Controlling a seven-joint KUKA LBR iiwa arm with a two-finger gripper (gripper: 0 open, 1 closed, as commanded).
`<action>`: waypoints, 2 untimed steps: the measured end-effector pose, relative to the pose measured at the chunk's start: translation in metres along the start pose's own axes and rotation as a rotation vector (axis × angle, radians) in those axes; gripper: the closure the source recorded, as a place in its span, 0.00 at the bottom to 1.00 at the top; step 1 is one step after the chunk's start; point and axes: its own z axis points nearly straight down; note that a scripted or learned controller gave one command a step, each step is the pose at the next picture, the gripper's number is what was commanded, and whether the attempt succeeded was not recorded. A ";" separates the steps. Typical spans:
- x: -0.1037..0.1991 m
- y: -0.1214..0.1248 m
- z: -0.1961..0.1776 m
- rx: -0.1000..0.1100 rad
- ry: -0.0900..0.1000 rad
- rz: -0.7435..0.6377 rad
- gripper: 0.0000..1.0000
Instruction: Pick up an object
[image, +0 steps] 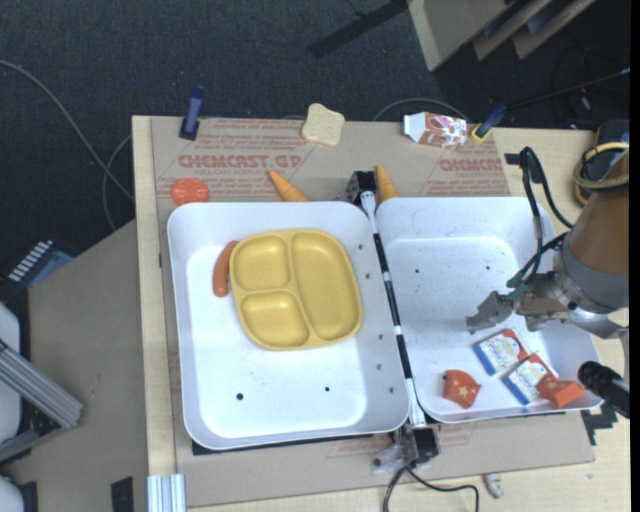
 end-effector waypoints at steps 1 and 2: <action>-0.080 0.025 0.112 -0.002 -0.002 0.001 0.00; -0.088 0.001 0.022 -0.003 -0.002 0.000 0.00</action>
